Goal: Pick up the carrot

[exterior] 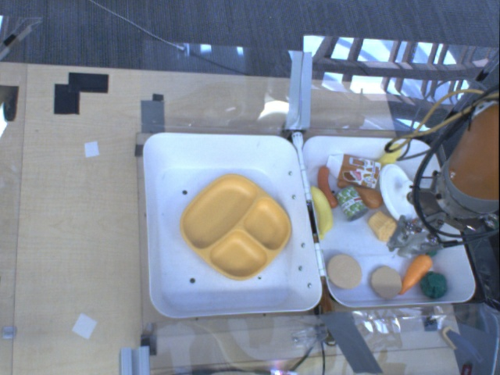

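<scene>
right now the small orange tapered carrot (415, 273) lies just below and slightly right of the metal two-finger gripper (408, 239), almost touching it. its long axis slants from upper right down to lower left, beside a dark green broccoli piece (434, 285). whether the gripper is released or clenched, i cannot tell.

Bright even light, glare on glass, sharp
</scene>
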Controlling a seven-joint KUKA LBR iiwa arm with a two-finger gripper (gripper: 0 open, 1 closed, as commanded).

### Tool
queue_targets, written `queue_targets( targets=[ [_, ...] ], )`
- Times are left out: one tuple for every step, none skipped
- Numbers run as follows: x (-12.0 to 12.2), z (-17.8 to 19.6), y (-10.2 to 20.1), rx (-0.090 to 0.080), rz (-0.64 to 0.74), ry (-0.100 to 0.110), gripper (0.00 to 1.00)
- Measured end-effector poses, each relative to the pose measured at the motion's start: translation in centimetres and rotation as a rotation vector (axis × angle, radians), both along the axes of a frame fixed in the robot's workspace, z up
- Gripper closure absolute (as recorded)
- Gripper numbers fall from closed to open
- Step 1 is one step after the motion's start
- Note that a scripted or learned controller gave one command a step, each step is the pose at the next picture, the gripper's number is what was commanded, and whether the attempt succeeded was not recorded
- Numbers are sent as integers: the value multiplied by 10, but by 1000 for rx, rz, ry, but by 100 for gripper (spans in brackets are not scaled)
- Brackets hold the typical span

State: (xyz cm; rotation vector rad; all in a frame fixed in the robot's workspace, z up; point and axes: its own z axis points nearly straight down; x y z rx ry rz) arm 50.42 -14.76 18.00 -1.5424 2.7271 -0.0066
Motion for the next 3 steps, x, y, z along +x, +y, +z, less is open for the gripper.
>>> queue_targets(
  targets=[
    [-12,-36,-7,-1,411,5,100],
    [-16,-44,23,-6,1071,2,100],
    [-15,23,17,-8,899,0,100]
  ],
)
